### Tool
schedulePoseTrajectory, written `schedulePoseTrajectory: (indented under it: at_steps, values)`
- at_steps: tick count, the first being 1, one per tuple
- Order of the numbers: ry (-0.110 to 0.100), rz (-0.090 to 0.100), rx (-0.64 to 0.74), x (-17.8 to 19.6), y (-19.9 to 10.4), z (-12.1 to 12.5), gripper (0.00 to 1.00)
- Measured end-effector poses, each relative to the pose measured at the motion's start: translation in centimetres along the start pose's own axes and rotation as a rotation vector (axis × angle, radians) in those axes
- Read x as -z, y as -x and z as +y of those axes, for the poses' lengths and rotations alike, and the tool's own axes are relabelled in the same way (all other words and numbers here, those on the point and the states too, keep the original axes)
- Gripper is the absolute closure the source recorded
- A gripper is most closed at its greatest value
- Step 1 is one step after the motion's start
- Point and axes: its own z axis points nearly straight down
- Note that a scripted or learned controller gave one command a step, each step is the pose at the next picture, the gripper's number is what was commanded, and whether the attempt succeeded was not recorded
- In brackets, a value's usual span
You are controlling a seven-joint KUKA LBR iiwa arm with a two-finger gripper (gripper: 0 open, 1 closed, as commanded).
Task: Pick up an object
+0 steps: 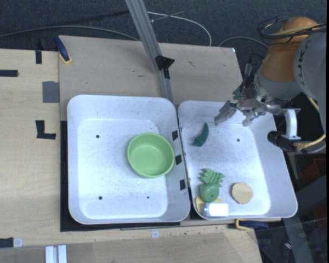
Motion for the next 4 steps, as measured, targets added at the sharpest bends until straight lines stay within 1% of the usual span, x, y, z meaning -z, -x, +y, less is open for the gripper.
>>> schedulePoseTrajectory:
  at_steps: [1, 2, 3, 4]
  values:
    - [0.002, -0.001, 0.001, -5.2, 0.1, 0.9, 0.0]
    - [0.006, -0.001, 0.001, -9.9, 0.0, 0.9, 0.0]
    - [0.006, 0.0, 0.002, -8.8, 0.0, 0.9, 1.0]
    - [0.011, 0.0, 0.0, -4.4, -0.2, 0.4, 1.0]
